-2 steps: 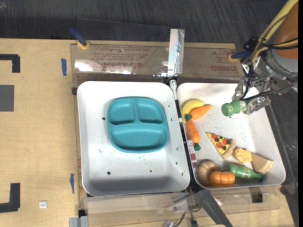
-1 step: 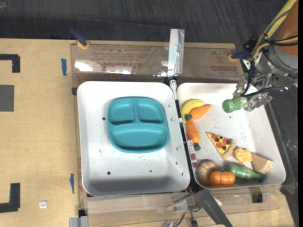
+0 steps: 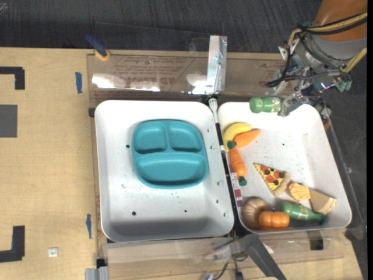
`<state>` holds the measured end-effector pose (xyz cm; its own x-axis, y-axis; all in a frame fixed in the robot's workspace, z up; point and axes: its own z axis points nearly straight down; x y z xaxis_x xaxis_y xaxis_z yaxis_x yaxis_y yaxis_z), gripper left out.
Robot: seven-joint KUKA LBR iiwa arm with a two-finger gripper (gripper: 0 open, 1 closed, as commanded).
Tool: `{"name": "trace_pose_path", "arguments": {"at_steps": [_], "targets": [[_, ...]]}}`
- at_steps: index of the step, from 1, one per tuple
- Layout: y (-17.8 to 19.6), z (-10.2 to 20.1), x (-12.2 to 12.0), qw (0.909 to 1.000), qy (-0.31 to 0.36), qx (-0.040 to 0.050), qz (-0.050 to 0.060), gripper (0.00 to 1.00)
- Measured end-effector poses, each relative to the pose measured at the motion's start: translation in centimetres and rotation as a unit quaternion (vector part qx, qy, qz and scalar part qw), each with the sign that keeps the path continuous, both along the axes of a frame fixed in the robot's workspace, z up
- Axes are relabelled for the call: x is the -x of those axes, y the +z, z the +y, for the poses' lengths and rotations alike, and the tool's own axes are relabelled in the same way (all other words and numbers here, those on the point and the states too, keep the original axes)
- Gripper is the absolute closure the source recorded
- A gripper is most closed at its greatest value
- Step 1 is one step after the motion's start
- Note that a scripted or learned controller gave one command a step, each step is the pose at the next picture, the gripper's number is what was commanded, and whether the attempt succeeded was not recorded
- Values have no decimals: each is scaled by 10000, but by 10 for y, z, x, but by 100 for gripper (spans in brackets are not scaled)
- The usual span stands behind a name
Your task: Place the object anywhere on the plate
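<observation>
A teal divided plate (image 3: 169,154) lies in the middle of the left bin (image 3: 113,174). My gripper (image 3: 284,105) hangs over the far edge of the right bin (image 3: 303,147), under the grey wrist with cables. A small green toy (image 3: 264,104) sticks out leftward from the fingertips, lifted at the bin's rim. The gripper looks shut on its right end. The toy is well to the right of the plate, past the wall between the bins.
The right bin holds a banana (image 3: 235,130), two carrots (image 3: 248,137) (image 3: 237,163), a pizza slice (image 3: 271,177), a green bottle (image 3: 301,212), an orange piece (image 3: 274,219) and bread-like pieces (image 3: 322,203). A clear upright strip (image 3: 217,63) stands behind the bins.
</observation>
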<state>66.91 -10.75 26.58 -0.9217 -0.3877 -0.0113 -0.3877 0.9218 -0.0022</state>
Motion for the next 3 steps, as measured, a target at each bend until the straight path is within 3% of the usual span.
{"name": "trace_pose_path", "arguments": {"at_steps": [1,2,3], "targets": [[58,63,55,10000,11,2,-24,100],[154,126,98,9999,111,1,-40,100],[178,235,112,9989,-466,-20,3,100]]}}
